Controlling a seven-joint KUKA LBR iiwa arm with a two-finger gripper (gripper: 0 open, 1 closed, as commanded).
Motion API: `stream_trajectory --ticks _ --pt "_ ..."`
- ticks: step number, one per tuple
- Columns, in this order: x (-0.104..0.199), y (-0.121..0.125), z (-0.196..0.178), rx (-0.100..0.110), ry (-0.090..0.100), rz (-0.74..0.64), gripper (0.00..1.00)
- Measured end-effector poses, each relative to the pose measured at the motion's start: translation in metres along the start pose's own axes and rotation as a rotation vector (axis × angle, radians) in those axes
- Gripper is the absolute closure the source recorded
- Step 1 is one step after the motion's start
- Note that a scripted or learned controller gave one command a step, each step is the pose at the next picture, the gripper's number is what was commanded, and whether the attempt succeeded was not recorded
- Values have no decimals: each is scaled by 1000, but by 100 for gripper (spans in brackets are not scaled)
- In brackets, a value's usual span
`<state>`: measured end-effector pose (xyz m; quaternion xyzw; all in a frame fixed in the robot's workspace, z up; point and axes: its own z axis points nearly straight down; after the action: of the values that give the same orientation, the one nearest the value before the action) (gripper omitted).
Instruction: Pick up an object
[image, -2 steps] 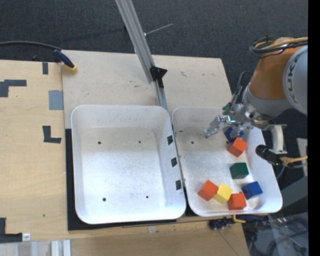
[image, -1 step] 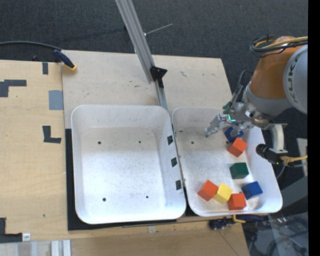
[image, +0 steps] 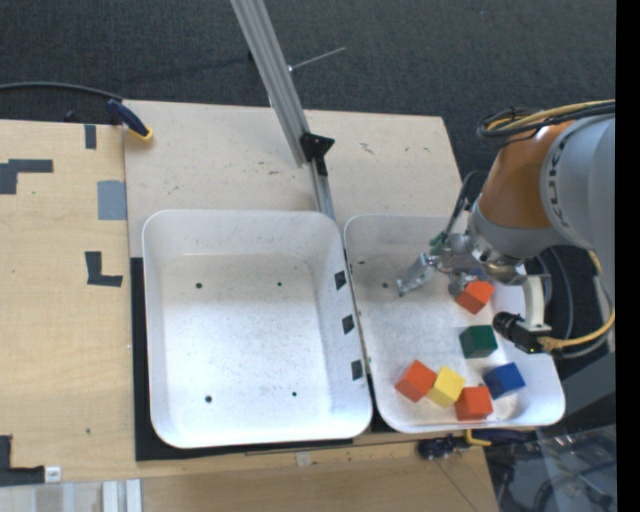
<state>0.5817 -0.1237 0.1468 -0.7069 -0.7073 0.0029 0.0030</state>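
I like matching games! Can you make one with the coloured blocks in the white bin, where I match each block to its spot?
Blocks:
1. green block
2. blue block
3. yellow block
4. orange block by the end effector

Spots:
A. between two orange blocks at the near edge
B. just below the arm's wrist
C. middle of the right bin, above the blue one
D. near the bin's right rim, below the green one

Pairs: 1-C, 2-D, 3-A, 4-B
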Motion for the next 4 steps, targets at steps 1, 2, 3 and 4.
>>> stream_trajectory --ticks 1,2,3,4 --pt "1 -1 55 -1 0 -1 0" --pt "2 0 41 -5 1 -2 100" --pt "1 3 -1 -11 0 -1 100" --pt "4 -5 -47 -11 0 -1 100"
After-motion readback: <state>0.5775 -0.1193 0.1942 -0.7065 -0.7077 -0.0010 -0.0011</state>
